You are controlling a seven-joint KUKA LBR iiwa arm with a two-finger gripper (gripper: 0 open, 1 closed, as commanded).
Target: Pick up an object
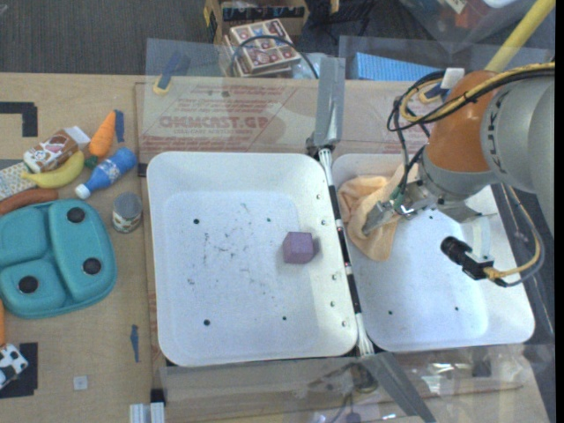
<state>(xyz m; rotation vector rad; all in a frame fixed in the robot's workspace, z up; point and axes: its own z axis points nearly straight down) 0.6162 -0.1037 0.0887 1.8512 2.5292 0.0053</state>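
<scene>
A purple cube (299, 248) lies in the left bin (176, 192), right of its middle. A crumpled tan cloth (363, 205) sits in the right bin (441, 315), against its left wall near the far corner. My gripper (381, 218) reaches down from the right and its tip is on the cloth's right side. The grey arm with its orange band (463, 135) hangs over the far part of the right bin and hides the bin floor under it.
On the bench left of the bins lie a teal tray (53, 258), a small can (127, 211), a blue bottle (107, 172), a banana (53, 174) and a carrot (105, 134). A cardboard box (256, 20) stands beyond the bench.
</scene>
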